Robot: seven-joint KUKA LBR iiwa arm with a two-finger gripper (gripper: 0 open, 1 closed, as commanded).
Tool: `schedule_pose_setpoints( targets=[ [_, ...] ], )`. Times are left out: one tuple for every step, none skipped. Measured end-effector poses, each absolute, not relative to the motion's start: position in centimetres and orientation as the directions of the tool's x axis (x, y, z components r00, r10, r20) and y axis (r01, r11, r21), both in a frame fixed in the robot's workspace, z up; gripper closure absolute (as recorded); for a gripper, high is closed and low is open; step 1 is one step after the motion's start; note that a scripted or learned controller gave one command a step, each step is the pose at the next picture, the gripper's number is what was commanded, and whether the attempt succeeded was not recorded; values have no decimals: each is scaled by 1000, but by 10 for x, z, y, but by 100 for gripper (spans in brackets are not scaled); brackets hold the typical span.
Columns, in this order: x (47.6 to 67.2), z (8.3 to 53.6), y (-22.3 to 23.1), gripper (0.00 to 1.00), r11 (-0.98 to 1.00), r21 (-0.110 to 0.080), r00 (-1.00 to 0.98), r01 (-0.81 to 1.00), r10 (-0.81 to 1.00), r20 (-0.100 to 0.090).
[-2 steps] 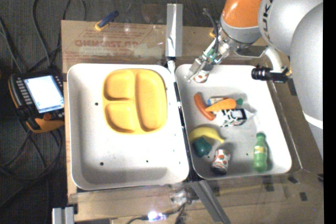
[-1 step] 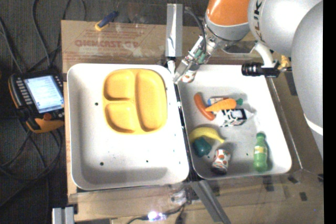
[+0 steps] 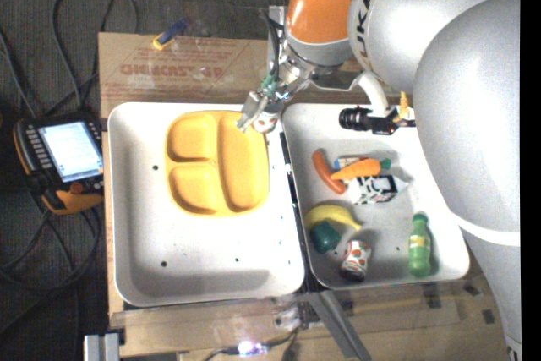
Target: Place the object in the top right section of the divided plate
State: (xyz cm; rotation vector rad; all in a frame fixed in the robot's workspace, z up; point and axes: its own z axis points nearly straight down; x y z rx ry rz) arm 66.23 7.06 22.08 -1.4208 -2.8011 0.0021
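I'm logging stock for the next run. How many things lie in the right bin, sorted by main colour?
Orange: 2, curved piece, carrot
Yellow: 1, banana
Green: 2, bottle, dark rounded toy
Black and white: 1, spotted toy
Red and white: 1, small can
Total: 7, leaving out a blue scrap behind the carrot, too hidden to judge.

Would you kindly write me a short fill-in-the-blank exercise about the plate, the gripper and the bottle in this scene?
1. The divided plate is ___ in colour.
2. It lies in the bin on the view's ___ side.
3. The gripper is at the plate's top ___ corner.
4. The bottle in the other bin is ___.
Missing words: yellow; left; right; green.
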Motion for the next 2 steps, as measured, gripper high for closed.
schedule_pose_setpoints(
  targets=[
    [668, 230, 147, 100, 595, -2, -595, 804, 804, -1],
    [668, 264, 179, 100, 252, -3, -252, 968, 968, -4]
  ],
)
